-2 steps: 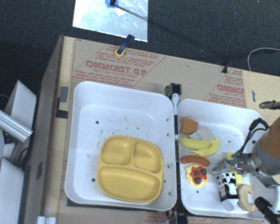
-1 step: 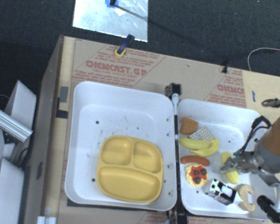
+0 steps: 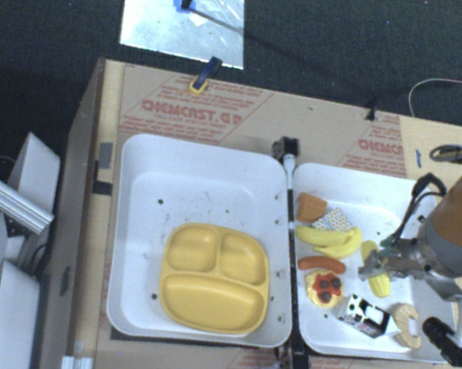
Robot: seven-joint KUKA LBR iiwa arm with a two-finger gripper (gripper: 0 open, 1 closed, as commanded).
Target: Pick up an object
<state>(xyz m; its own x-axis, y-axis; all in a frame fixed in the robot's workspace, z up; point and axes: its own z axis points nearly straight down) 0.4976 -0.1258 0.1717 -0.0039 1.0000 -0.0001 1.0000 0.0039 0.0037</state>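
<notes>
We count two white bins side by side. The left bin (image 3: 150, 210) holds one thing, a yellow divided plate (image 3: 215, 277) lying toward its lower right, with bare floor above and left of it. The right bin (image 3: 359, 190) holds seven small toys: an orange wedge (image 3: 310, 207) at upper left, a banana (image 3: 326, 237) below it, a red sausage (image 3: 321, 263), a pizza slice (image 3: 325, 289), a black-and-white block (image 3: 365, 316) near the lower rim, a tan ring-shaped piece (image 3: 405, 323) at lower right, and a yellow corn cob (image 3: 378, 282).

They crowd the bin's left and lower parts; its upper right floor lies open.

The arm enters from the right edge of the frame, its wrist tilted down and leftward. The gripper (image 3: 377, 263) sits right over the corn cob, touching or just above it; we cannot tell how wide it stands or whether it grips the cob.
</notes>
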